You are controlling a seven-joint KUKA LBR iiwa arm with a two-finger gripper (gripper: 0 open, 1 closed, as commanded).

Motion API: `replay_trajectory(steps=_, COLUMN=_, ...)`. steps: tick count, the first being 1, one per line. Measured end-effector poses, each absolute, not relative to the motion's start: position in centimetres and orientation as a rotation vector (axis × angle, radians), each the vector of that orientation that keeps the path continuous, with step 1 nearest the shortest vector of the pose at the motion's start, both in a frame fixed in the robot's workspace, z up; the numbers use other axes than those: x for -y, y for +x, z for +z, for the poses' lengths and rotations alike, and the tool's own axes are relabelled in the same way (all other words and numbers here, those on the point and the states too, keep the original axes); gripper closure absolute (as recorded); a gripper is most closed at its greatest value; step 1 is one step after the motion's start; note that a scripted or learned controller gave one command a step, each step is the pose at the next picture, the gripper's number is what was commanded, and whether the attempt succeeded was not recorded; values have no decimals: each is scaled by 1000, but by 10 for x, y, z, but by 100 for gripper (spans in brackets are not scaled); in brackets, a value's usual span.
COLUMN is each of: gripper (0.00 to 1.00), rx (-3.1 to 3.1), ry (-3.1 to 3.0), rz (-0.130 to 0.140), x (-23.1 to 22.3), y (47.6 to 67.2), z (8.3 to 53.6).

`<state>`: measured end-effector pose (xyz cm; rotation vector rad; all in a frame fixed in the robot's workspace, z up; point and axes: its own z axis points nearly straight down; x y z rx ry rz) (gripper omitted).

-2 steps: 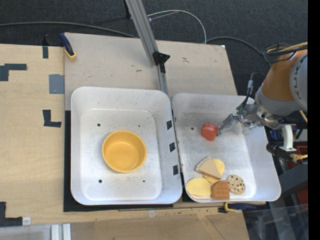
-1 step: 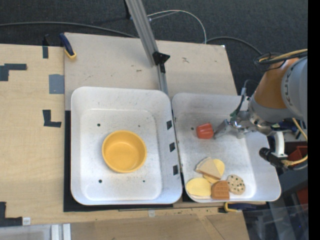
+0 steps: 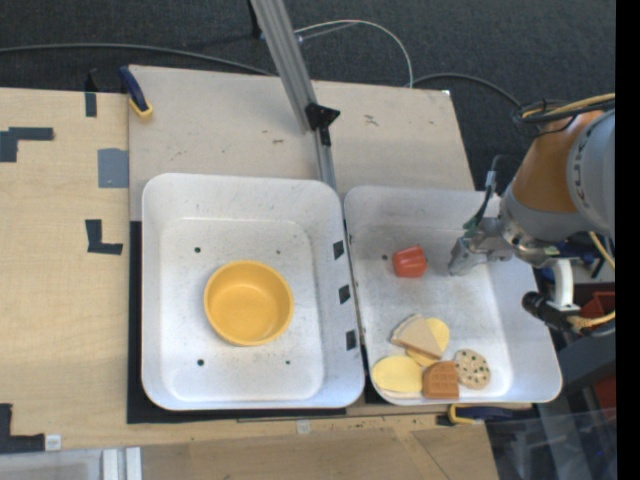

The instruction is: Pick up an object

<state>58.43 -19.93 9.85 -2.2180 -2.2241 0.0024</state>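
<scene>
Red piece — seemingly beside tool

yellow bowl, red toy, seemingly speckled cookie

You saw two white bins of smooth plastic, faintly speckled, on a pale wood-grain bench. The yellow bowl looked matt plastic. The pole looked like brushed metal, and the arm's orange band had a soft sheen.
</scene>
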Motion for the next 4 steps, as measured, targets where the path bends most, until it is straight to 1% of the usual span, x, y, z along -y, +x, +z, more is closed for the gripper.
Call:
replay_trajectory(steps=1, gripper=100, rx=2225, ry=-2222, rz=-2, x=201, y=592, z=144)
replay_trajectory(steps=2, gripper=100, rx=2226, ry=-2223, rz=-2, x=209, y=588, z=198)
replay_trajectory(steps=3, gripper=100, rx=2227, ry=-2223, rz=-3, x=209, y=590, z=249)
replay_trajectory(steps=4, gripper=100, rx=2227, ry=-2214, rz=0, x=160, y=588, z=251)
